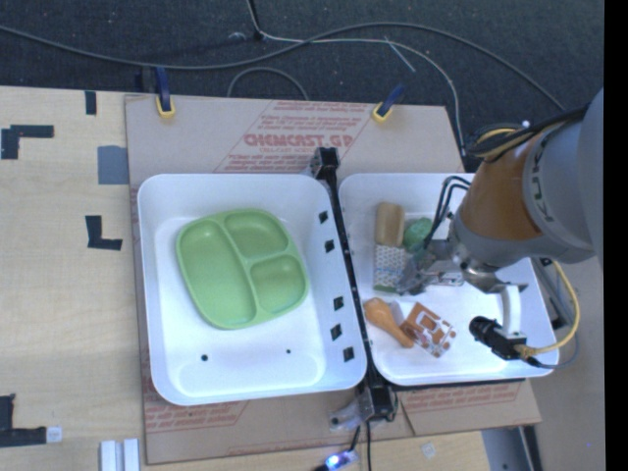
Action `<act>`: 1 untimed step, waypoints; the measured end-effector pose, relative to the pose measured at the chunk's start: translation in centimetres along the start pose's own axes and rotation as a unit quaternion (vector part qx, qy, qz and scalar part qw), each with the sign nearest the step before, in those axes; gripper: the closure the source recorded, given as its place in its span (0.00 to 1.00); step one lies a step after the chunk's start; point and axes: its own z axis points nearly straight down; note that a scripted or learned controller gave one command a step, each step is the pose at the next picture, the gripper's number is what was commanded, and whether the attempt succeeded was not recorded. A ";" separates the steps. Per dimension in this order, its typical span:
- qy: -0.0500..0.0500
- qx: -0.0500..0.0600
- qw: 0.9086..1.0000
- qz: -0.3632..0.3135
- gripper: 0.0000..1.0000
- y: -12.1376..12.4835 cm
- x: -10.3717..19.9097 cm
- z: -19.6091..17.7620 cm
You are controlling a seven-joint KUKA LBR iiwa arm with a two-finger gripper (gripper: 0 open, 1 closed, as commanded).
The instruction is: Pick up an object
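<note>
1. Camera view: the left bin (157,263) holds a green divided plate (242,266); the right bin (471,369) holds a tan block (390,223), a green lump (418,233), a patterned packet (389,266), an orange piece (388,321) and a brown-white toy (429,329).
2. Orange piece's long axis runs diagonally, toward the toy.
3. The gripper (420,275) sits low beside the packet; whether it grips anything cannot be told.
4. Open floor lies along the right bin's near edge.

A divided plate (241,267) lies in the left bin (162,361). In the right bin (392,366), a block (390,224) lies behind the gripper (414,281), a carrot-shaped toy (387,320) before it.
</note>
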 end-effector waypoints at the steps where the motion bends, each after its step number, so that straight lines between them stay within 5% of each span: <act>1: -0.003 0.001 1.000 0.001 1.00 -0.9 0.5 -5.4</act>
